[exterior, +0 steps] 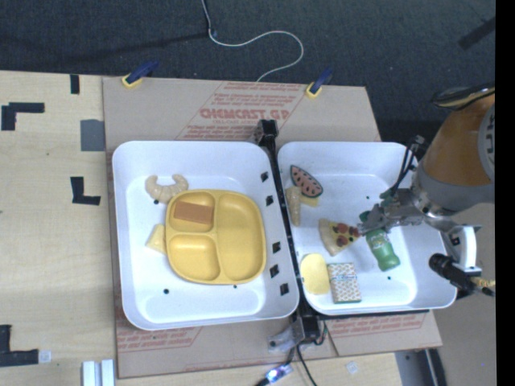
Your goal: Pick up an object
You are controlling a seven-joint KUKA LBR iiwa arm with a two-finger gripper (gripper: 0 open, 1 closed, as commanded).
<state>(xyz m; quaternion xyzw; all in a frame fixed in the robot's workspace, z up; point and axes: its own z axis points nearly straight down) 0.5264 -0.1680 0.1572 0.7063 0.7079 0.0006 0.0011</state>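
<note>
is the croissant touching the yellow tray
Touching. The camera view shows the croissant lying against the upper left rim of the yellow tray, with no gap between them.

Only printed text: red lettering on the cardboard sheet [241, 107] under the bins, along its far edge, mirrored or upside down, too blurry to read for sure. More red print on its near edge, illegible. Black marks on the bench [48, 175] are shapes, not characters.
</note>
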